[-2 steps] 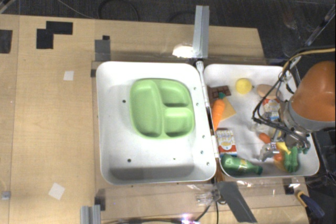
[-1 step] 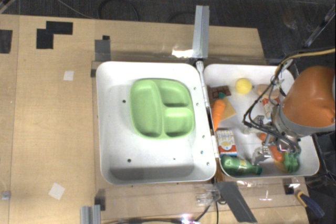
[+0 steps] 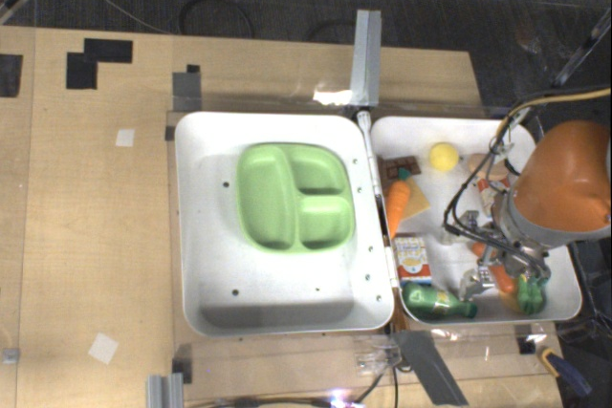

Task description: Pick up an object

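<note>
Even overhead light — soft shadows, mild glare, slightly blurry throughout.

Green tray [image 3: 292, 198]; yellow ball [image 3: 443, 157]; orange carrot [image 3: 398, 204]; white bins [image 3: 206, 234].

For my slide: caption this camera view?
KUKA arm's hand low in right bin among toy food; green divided tray in left bin.
</note>
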